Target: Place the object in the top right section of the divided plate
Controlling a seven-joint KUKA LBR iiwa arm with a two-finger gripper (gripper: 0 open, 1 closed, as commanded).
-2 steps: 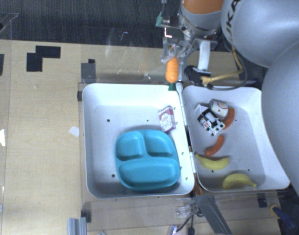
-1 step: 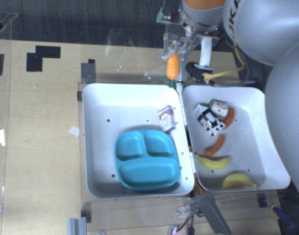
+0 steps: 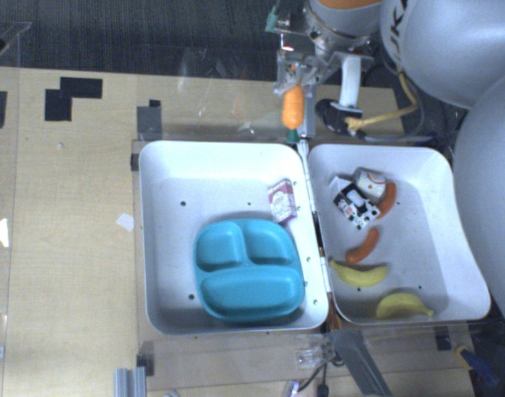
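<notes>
Hanging upright, long axis vertical, the orange carrot [image 3: 293, 108] is being pinched between the fingers of the gripper [image 3: 295, 79] above the far rim of the divided plate's [image 3: 248, 270] bin, with the plate's top right section lying nearer the camera.

A pale wooden bench [image 3: 62, 246] fills the left and near side, with black shapes [image 3: 70, 96] marked on its far left. Beyond its far edge lies dark grey carpet [image 3: 128, 15]. A clear plastic sheet [image 3: 8, 40] glints at the far left.
</notes>
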